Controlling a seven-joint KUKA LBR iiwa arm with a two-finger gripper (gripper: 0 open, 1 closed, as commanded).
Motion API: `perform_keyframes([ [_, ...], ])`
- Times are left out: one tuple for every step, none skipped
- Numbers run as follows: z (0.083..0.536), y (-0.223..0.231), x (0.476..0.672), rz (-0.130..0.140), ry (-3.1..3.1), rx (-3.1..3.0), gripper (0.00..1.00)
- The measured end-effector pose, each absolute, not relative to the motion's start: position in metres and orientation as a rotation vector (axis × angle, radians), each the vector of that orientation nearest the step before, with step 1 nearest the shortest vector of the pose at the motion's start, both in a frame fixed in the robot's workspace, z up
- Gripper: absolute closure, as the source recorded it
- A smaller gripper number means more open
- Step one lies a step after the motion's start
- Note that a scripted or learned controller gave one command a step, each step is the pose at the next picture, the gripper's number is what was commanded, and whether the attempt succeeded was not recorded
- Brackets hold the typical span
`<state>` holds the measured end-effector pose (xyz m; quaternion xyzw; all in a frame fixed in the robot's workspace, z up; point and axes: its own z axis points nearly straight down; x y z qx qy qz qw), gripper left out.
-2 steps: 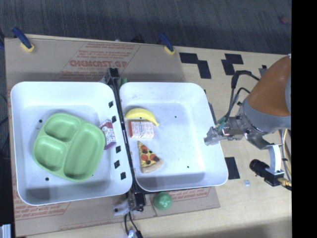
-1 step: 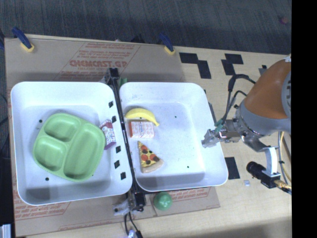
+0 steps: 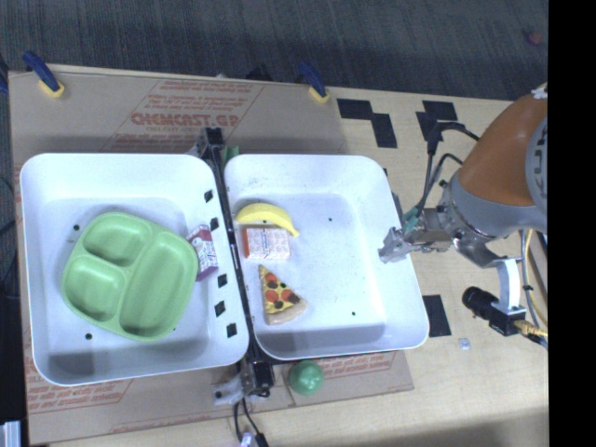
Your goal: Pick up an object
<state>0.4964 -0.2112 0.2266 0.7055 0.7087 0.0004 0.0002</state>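
The grey arm's claw (image 3: 396, 246) hangs at the right rim of the right-hand shallow white bin (image 3: 372, 329), and from here I cannot tell how it is set; nothing is in it. The things to pick lie well apart from it, along that bin's left wall: a yellow plastic banana (image 3: 268, 218), a small red-and-white carton (image 3: 265, 242) just below it, and a toy pizza slice (image 3: 278, 296) below that. A green divided plate (image 3: 129, 274) sits in the left white bin (image 3: 56, 194) with a small dark-red packet (image 3: 204, 249) beside it. This looks like the approach step; next the claw must travel left across the bin and descend over one item.
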Motion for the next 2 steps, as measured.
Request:
perform_keyframes([
  [0.202,-0.211,0.476,-0.002,2.229,2.216,1.00],
  [0.263,-0.212,0.478,0.002,2.225,2.213,1.00],
])
